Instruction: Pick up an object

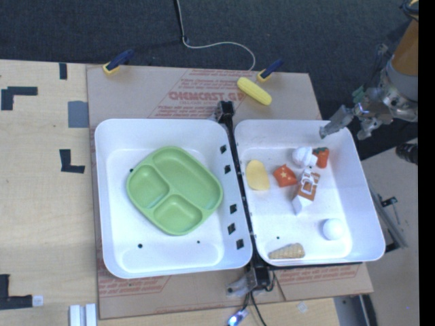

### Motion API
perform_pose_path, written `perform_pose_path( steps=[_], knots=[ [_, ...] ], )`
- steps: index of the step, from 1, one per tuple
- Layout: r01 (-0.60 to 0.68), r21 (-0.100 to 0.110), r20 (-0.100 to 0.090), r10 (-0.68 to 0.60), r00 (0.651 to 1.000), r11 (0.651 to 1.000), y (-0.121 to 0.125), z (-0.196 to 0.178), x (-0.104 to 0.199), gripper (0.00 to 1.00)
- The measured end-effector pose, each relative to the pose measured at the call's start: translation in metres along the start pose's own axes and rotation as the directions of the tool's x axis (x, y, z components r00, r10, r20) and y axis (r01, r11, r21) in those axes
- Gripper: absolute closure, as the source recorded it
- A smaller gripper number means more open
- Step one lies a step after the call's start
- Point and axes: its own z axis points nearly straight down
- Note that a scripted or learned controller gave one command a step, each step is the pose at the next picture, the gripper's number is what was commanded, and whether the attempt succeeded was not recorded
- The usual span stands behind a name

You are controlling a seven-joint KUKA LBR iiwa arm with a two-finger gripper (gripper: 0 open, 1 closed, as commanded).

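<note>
the hand (pixel 345 121) hovers at the far right rim of the right white bin (pixel 353 240), and i cannot tell its state. the small white ball (pixel 332 229) near the front right corner looks light, hard and slippery, so it is best taken across its middle.

Your arm (pixel 408 60) runs off the right edge. Gripper (pixel 353 119) too blurred to read. Small toys (pixel 307 172) too tiny to identify.
</note>
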Motion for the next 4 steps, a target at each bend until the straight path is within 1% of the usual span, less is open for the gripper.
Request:
perform_pose_path(
  steps=[1,2,3,4],
  knots=[
    [-0.001,0.004,0.0,0.001,1.0,1.0,-0.019,0.036,-0.012,0.0],
    [-0.001,-0.005,-0.002,0.001,1.0,1.0,-0.009,0.176,-0.008,0.0],
    [0.003,-0.002,0.0,-0.003,1.0,1.0,-0.022,0.171,0.042,0.0],
    [0.001,-0.004,0.001,-0.001,1.0,1.0,-0.021,0.161,0.04,1.0]
  ],
)
